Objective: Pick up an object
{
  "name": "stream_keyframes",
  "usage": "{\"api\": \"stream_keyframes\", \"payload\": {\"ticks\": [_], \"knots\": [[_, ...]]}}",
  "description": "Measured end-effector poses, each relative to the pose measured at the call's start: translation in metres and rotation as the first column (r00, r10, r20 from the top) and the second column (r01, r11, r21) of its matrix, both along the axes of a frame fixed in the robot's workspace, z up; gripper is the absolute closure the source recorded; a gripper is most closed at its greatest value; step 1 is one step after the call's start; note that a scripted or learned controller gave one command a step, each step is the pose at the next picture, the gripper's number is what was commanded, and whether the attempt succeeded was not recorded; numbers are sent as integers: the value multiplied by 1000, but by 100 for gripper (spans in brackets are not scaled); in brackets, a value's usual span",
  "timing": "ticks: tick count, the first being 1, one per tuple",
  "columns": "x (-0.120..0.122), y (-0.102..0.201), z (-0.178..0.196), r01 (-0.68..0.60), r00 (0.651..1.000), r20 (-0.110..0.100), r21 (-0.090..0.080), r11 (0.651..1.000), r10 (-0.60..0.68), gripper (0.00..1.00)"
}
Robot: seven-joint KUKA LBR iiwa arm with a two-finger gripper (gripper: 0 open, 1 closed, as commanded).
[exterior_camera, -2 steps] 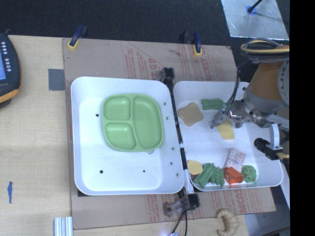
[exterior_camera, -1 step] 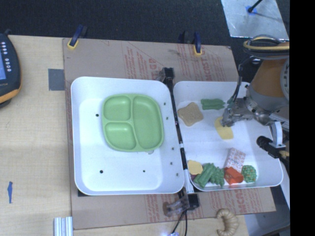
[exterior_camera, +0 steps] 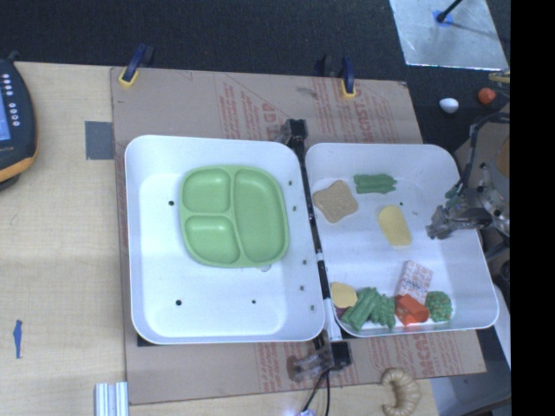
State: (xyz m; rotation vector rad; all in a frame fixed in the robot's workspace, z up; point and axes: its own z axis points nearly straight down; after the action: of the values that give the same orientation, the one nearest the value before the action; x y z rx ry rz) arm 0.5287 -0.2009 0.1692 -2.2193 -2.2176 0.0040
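camera view: gripper (exterior_camera: 440, 226) at the right rim of the right bin (exterior_camera: 451, 267), nothing seen in it.

the arm comes in from the right edge of the frame, and the gripper hangs at mid height over the bin's right side; i cannot tell how its fingers stand. the right bin holds the loose items: a green bean (exterior_camera: 374, 183) near the top, a toast slice (exterior_camera: 335, 202) at upper left, a yellow block (exterior_camera: 395, 225) in the middle, just left of the gripper and apart from it. along the bottom lie a yellow piece (exterior_camera: 343, 295), green pods (exterior_camera: 368, 308), a wrapped packet (exterior_camera: 414, 278), a red piece (exterior_camera: 410, 309) and broccoli (exterior_camera: 439, 305), crowded together. the left bin (exterior_camera: 156, 302) holds a green tray (exterior_camera: 234, 216) with three compartments, in its upper middle.
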Motion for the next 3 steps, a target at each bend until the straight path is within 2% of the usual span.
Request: {"api": "stream_keyframes", "payload": {"ticks": [1, 2, 3], "knots": [[3, 1, -3, -4, 1000, 1, 0, 1000, 4, 0], [44, 15, -77, -7, 1000, 4, -2, 1000, 7, 0], [42, 14, -67, -7, 1000, -1, -1, 1000, 7, 100]]}}
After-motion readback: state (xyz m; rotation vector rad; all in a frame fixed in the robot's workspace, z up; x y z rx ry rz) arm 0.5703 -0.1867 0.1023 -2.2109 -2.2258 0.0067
